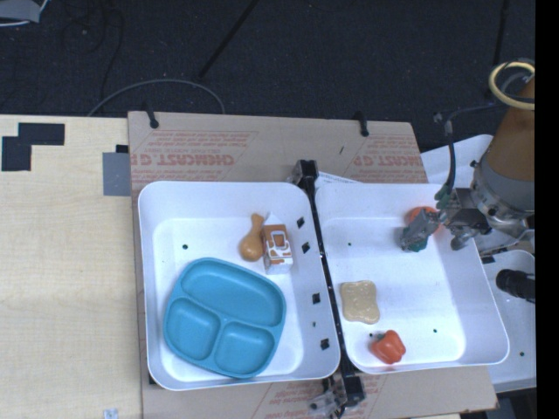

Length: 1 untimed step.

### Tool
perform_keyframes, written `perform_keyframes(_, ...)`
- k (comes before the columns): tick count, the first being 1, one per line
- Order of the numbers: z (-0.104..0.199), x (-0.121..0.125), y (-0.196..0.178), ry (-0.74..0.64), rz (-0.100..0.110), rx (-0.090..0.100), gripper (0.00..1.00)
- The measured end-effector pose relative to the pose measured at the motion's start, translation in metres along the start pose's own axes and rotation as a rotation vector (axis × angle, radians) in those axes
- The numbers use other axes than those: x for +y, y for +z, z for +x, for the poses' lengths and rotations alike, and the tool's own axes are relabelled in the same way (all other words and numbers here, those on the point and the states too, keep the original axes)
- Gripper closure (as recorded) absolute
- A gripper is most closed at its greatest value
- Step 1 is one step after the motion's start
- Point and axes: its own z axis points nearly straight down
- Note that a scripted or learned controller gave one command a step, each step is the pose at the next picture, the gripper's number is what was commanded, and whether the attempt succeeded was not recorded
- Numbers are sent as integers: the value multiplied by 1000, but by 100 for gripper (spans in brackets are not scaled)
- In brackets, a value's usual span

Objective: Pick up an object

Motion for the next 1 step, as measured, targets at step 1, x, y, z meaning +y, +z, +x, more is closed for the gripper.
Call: perform_keyframes(1,0,1,-7,-2,-11,-1,0)
